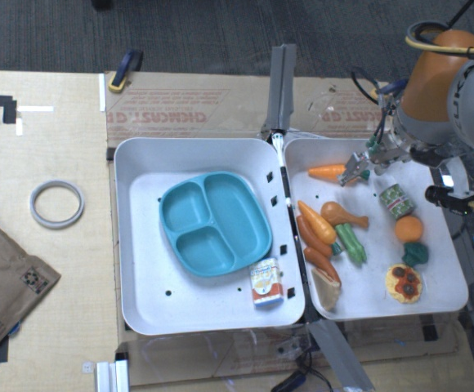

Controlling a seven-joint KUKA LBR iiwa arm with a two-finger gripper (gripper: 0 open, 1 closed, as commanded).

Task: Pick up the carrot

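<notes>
An orange carrot (326, 171) lies at the back of the right bin (445, 300), pointing left. My gripper (354, 171) hangs low right at the carrot's right end, touching or nearly touching it. A second, larger carrot (316, 222) lies slantwise near the bin's left wall, apart from the gripper. The arm's orange band (433, 80) rises behind the gripper at the upper right.
In the right bin lie a drumstick (344, 215), a green pickle (352, 244), a reddish sausage (316, 251), a bread slice (328, 289), a can (395, 201), an orange (409, 229), a green vegetable (416, 254) and a small pizza (404, 282). The left bin (139, 284) holds a blue divided plate (214, 223) and a small carton (266, 283).
</notes>
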